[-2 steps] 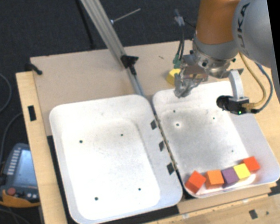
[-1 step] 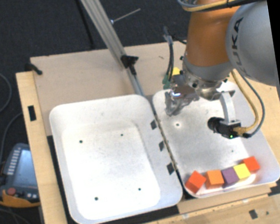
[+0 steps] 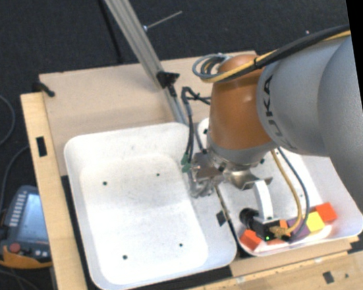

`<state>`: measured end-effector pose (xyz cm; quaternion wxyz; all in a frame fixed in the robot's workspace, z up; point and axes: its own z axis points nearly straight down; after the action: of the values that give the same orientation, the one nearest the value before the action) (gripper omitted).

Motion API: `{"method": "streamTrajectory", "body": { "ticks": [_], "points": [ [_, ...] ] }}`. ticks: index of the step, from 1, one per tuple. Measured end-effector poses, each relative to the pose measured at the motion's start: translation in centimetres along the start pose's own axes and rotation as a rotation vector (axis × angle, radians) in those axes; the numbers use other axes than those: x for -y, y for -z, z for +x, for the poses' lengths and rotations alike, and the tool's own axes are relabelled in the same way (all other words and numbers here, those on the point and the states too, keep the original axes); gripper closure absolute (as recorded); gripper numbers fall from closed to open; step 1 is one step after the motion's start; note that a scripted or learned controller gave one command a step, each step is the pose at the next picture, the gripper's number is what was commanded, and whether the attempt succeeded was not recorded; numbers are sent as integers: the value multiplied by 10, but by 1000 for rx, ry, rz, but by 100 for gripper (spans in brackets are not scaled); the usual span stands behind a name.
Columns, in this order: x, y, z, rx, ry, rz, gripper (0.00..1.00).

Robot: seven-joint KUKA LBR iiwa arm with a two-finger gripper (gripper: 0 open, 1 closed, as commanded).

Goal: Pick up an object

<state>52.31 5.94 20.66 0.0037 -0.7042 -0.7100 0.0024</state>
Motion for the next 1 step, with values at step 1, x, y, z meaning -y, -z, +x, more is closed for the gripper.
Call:
{"method": "streamTrajectory", "body": {
  "ticks": [1],
  "points": [
    [34, -11, -25, 3, -11, -5, 100]
  ]
}}
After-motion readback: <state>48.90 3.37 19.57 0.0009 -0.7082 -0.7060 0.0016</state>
